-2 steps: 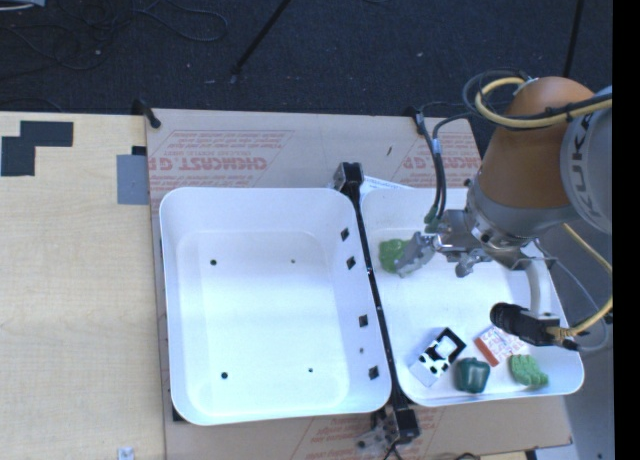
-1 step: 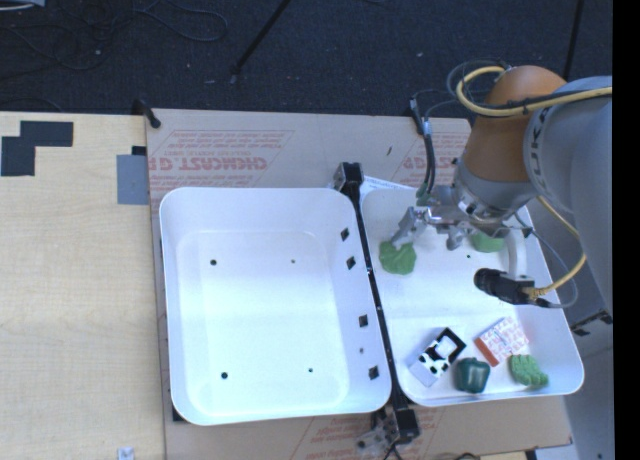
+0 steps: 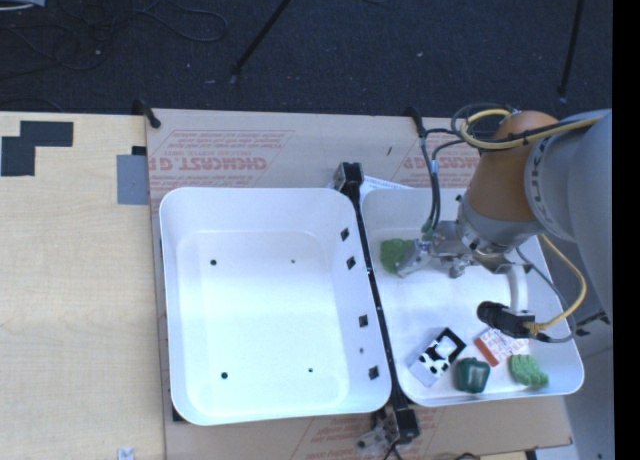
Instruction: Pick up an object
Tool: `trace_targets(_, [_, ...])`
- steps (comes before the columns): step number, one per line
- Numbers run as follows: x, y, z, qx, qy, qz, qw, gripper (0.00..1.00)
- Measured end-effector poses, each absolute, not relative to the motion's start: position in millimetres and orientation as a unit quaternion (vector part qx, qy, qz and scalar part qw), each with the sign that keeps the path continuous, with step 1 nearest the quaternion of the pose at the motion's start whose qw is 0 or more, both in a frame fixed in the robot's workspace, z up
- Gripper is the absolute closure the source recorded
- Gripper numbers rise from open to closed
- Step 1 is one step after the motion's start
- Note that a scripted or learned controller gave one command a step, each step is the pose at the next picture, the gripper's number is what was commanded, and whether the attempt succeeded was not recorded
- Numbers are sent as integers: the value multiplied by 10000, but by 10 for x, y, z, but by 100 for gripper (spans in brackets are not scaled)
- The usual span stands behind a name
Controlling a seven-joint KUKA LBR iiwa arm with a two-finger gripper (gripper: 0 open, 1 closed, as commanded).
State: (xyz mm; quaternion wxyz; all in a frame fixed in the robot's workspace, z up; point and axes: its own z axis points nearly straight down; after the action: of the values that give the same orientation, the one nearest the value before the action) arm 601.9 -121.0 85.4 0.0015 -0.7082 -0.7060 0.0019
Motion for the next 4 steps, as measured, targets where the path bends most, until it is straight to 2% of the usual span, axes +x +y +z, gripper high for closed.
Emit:
trace_targets(1, [6029, -1198, 972, -7082, -7060, 14, 16, 100])
trace_targets(2, [6028, -1198, 969, -7086, -7056, 14, 16, 0])
trace_targets(3, [5507, -983, 867, -7080, -7062, 17, 29, 0])
trace_targets(4, [5312, -1624, 1379, -7092, -7050, 11, -15, 0])
